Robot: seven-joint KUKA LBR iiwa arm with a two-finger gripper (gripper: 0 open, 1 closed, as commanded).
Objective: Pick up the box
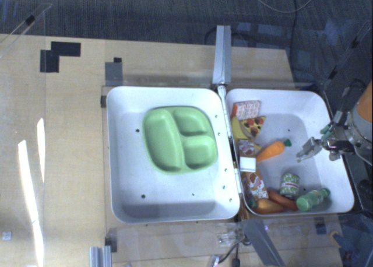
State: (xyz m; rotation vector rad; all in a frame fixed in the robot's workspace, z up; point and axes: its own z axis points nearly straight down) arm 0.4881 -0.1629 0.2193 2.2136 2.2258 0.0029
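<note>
The fingers [312, 146] (state unclear, arm cut off right) hover beside the box [246, 109].

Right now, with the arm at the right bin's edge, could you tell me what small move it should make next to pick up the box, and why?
Probably travel left across the right bin toward the box. The gripper sits near the bin's right side, while the box lies against its left wall in the far corner, above the pizza slice.

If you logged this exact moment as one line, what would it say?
task: pick up box | end effector: above right bin, right side, nothing held | box: top left corner of that bin, untouched | left bin: green tray
</note>
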